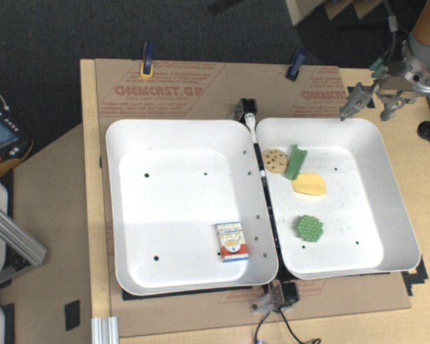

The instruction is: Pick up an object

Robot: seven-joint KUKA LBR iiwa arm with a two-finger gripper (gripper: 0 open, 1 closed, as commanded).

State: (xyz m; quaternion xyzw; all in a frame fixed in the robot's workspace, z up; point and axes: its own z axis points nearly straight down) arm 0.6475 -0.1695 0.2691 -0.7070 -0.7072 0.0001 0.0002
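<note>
So the tool [373, 103] is hanging with its fingers spread and nothing in them, just past the right bin [390, 185] at about its 1 o'clock corner. Looks like it's lining up an approach, not grabbing yet. Easiest targets are sitting in that bin: yellow piece [309, 185] mid-bin, cookie [275, 160] and green stick [296, 162] around 10 o'clock, green disc [309, 228] at 7. Next it needs to be swinging over one and dropping down.

One fixed camera looks down from above at a slant, far enough back to take in both white bins: the left bin [175, 199] and the right bin [358, 192], side by side on the table [201, 92]. The arm [423, 41] enters at the upper right.
</note>
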